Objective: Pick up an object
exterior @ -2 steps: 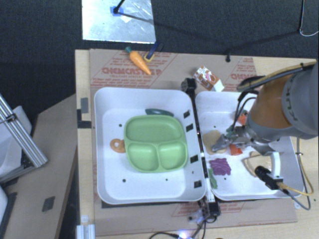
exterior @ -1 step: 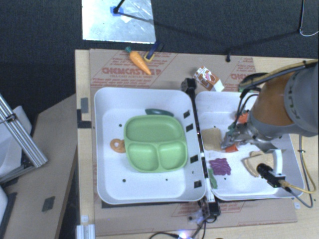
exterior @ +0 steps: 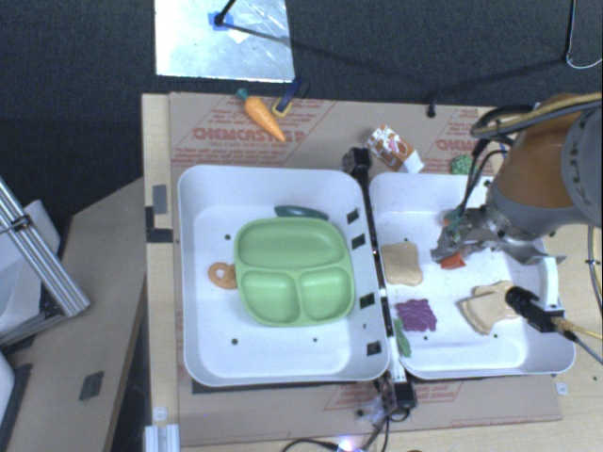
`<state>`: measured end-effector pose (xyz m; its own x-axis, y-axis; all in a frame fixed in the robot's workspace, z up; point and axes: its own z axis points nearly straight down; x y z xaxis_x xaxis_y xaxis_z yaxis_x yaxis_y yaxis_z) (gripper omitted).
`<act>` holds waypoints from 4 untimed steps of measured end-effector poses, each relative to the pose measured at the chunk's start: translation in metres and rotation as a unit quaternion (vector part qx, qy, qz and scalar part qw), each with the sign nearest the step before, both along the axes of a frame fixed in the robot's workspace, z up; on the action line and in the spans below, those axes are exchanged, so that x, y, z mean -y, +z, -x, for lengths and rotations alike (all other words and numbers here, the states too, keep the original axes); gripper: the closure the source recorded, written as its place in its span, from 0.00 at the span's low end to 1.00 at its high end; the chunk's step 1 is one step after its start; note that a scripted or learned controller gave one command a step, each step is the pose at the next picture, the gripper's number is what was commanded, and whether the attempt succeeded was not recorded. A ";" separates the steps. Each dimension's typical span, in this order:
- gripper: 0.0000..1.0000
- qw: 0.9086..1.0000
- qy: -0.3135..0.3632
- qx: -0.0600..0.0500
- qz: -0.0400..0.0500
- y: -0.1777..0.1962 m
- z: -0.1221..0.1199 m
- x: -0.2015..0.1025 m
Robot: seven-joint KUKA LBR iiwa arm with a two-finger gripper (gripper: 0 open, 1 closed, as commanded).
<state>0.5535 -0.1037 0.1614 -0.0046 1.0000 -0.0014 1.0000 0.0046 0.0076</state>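
My gripper (exterior: pixel 452 247) hangs low over the right bin (exterior: pixel 429 201), near its middle. A small red piece (exterior: pixel 454 263) lies just beneath the gripper's tip; whether the two touch is unclear. To the left lies a tan bread slice (exterior: pixel 402 264). A purple bunch of grapes (exterior: pixel 415 314) sits near the front of this bin. A pale toast-like piece (exterior: pixel 483 310) rests at the front right, beside the arm.
The left bin (exterior: pixel 203 252) holds a green divided plate (exterior: pixel 292 269), a small orange ring (exterior: pixel 222 275) and a dark teal item (exterior: pixel 301 212) behind the plate. Behind the bins lie a toy carrot (exterior: pixel 263 118), a small packet (exterior: pixel 394 149) and a green item (exterior: pixel 461 165).
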 end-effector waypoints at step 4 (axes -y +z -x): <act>1.00 1.000 0.002 -0.003 -0.002 0.061 -0.040 -0.104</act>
<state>0.5933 0.0002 0.2228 -0.0095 1.0000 0.0017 1.0000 0.0095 0.0023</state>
